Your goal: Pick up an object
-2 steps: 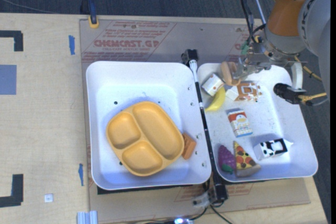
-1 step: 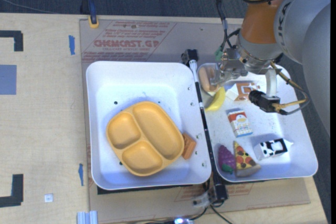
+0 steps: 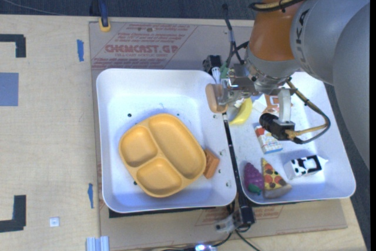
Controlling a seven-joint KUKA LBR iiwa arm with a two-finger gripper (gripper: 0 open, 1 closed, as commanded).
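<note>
My gripper (image 3: 226,94) hangs over the rim where the two white bins meet, at their far end. A yellow banana (image 3: 242,113) lies just below it in the right bin (image 3: 338,182). A tan piece (image 3: 215,98) shows at the gripper's left side; I cannot tell whether it is held. Also in the right bin are a small red and white carton (image 3: 268,139), purple grapes (image 3: 253,177), a pizza slice (image 3: 274,177) and a black and white toy (image 3: 306,166). The left bin (image 3: 117,91) holds a yellow divided plate (image 3: 161,153) with a brown block (image 3: 210,163) against its right edge.
The arm's orange band (image 3: 276,14) and grey body cover the right bin's far right part. A black cable (image 3: 311,120) loops over that bin. A cardboard sheet (image 3: 147,44) lies behind the bins. The wooden bench (image 3: 47,138) spreads to the left.
</note>
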